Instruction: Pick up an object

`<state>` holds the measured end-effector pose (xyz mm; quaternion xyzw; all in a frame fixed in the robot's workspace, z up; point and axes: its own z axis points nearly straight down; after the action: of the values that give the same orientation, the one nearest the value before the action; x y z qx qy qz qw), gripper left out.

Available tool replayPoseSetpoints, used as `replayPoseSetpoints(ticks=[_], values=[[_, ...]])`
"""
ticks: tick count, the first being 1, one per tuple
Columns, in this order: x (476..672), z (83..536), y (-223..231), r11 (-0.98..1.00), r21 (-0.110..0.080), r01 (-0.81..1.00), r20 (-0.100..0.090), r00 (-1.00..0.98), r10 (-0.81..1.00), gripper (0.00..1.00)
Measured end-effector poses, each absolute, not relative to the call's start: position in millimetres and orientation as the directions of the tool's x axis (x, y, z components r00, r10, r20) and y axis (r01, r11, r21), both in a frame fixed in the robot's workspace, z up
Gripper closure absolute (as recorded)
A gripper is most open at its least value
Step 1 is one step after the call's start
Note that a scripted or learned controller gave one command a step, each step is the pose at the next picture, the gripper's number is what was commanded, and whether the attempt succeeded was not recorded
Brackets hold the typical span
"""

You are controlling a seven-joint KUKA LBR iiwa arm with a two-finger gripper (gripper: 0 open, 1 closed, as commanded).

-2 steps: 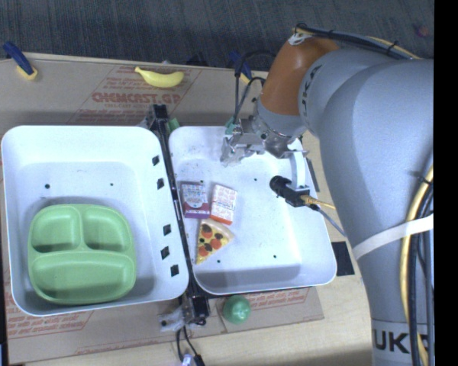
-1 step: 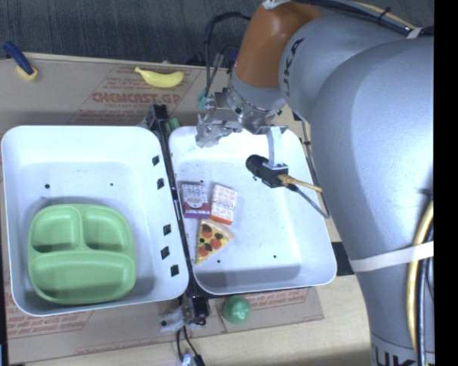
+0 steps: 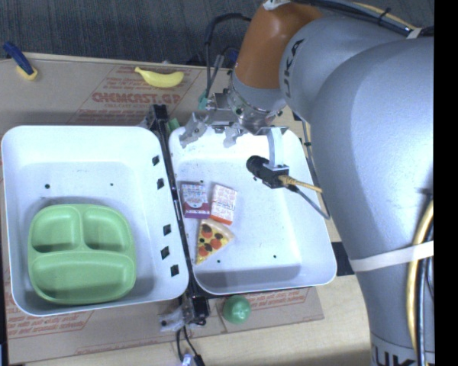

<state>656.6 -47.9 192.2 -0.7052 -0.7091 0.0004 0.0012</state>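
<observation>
Camera view: pizza slice [image 3: 211, 241] below gripper [image 3: 212, 134] in frame, well apart

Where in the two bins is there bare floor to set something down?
Left bin: the far half, beyond the green tray. Right bin: the floor right of the two packets and pizza slice. Crowded along its left wall and under the gripper.

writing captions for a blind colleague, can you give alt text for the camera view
A grey robot arm's gripper hangs open and empty over the far end of the right bin, which holds two small cartons and a toy pizza slice. The left bin holds a green divided plate.
</observation>
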Motion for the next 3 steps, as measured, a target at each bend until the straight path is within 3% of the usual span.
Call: replayPoseSetpoints(ticks=[1,2,3], values=[[634.7,193,23,0.009,-0.004,1.0,-0.001,-0.009,1.0,0.0],[650.1,142,99,0.009,-0.004,1.0,-0.001,-0.009,1.0,0.0],[655.7,92,102,0.011,-0.004,1.0,0.005,-0.011,1.0,0.0]])
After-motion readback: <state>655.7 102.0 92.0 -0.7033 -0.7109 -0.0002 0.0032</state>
